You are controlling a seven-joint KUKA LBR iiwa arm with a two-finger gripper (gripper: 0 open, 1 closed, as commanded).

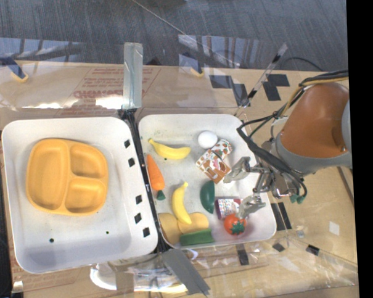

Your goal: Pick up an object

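1. While no single object is named, we judge the likeliest target to be the small purple-labelled packet [228,206], which lies in the right bin [173,122] just beside the lower finger of the pincer [245,188], on its arm-away side.
2. We see the pincer with its two fingers spread apart, one near the patterned carton [214,162] above, the other near the packet below; nothing sits between them, so we hold nothing yet.
3. Just below the lower finger lies the tomato [235,224], touching or nearly touching the packet. Further from the pincer, the dark green pepper [208,197] lies beside the packet's far edge.
4. To do this step well, we should centre the open fingers over one item alone, then descend straight so neither fingertip lands on a neighbour. The packet and tomato crowd each other, so a sloppy close could nudge both and grip neither.
5. Well beyond the pincer we find the white egg [207,139], two bananas [170,150] [181,203], the carrot [155,174], a yellow block [171,226] and a green block [196,237].
6. Farthest away, the left bin [30,251] holds the orange divided tray [67,176], which we need not approach.
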